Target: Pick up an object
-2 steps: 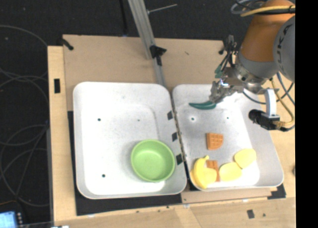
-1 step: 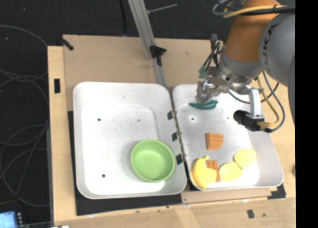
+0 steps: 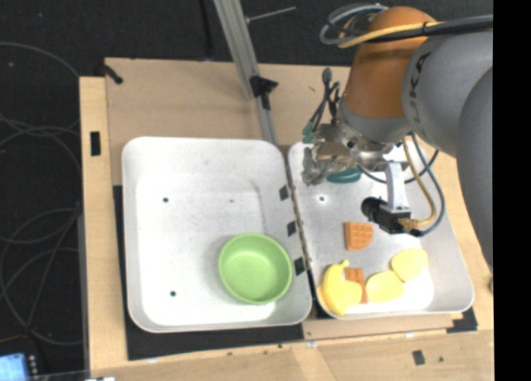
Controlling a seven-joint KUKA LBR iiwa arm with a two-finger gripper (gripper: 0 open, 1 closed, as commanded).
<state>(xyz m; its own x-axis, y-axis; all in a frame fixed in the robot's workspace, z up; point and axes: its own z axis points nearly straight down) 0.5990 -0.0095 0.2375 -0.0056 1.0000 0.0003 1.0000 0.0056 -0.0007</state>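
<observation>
My gripper (image 3: 319, 165) hangs over the far left corner of the right bin (image 3: 444, 242), close to the divider between the bins. A teal object (image 3: 342, 177) peeks out just beneath it on its right side, mostly hidden by the wrist. In the same bin lie an orange waffle-like piece (image 3: 358, 236), a small orange piece (image 3: 355, 275), a yellow banana-shaped toy (image 3: 335, 289) and two pale yellow rounded pieces (image 3: 384, 287) (image 3: 409, 263), all toward the near edge.
A green bowl (image 3: 255, 267) sits in the near right part of the left bin (image 3: 166, 180). A metal pole (image 3: 239, 39) slants up from the bins' far edge. A black cable fitting (image 3: 383, 214) dangles from the arm over the right bin.
</observation>
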